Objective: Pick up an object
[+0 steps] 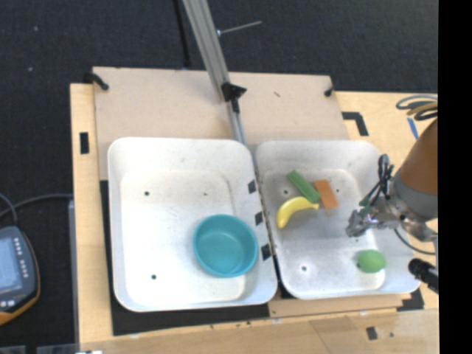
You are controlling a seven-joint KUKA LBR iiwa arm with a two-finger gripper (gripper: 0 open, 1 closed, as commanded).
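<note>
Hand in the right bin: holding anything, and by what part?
Nothing visibly held. The hand hangs over bare floor of the right bin, apart from the green ball and the banana.

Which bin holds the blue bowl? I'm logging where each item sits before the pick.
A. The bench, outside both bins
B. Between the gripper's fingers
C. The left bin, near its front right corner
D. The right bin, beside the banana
C: the blue bowl sits alone in the left bin, near its front right corner, while the banana and the gripper are over in the right bin.
</note>
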